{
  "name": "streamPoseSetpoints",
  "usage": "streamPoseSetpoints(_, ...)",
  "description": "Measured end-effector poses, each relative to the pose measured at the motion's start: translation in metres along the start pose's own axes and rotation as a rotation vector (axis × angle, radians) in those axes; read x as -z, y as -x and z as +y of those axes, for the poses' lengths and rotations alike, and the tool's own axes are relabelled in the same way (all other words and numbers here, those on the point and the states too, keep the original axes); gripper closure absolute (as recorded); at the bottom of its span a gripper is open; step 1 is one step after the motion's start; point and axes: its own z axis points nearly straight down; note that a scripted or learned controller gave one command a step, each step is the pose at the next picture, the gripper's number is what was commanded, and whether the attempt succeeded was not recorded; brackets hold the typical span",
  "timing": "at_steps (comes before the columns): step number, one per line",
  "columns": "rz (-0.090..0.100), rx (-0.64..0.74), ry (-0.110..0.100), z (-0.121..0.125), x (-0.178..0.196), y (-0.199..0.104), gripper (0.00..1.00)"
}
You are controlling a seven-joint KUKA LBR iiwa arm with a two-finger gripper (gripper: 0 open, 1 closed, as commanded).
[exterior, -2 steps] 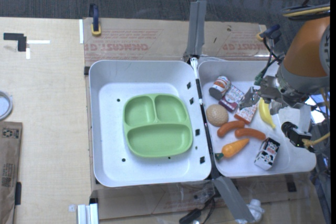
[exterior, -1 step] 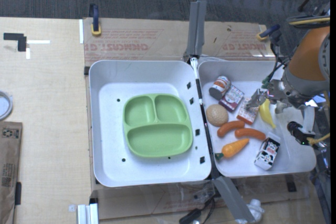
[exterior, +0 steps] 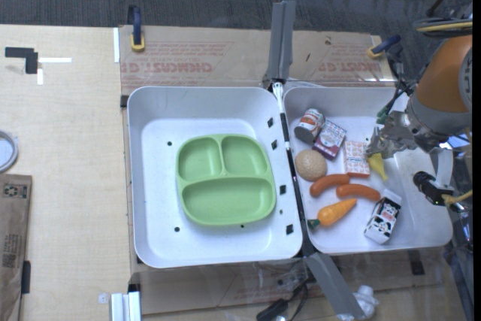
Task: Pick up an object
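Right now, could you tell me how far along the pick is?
Early stage. Done: the arm has reached into the right bin, with the gripper low by the yellow item. In hand: nothing visibly lifted. Left: grasping and raising something; the sausages, carrot and milk carton all lie on the bin floor.

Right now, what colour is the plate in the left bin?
Light green, seen in the camera view: the plate.

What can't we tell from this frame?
- Gripper finger state: too small and cluttered, over the yellow item.
- Yellow item: part covered by the gripper, identity unclear.
- Print on the carton and packets: too small to read.
- Arm: cut off by the right edge.
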Motion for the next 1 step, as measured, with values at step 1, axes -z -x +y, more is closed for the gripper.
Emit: streamPoseSetpoints(1, 0.000, 0.063, -0.011, 0.0427, 0.0917, -0.0285, 1.00)
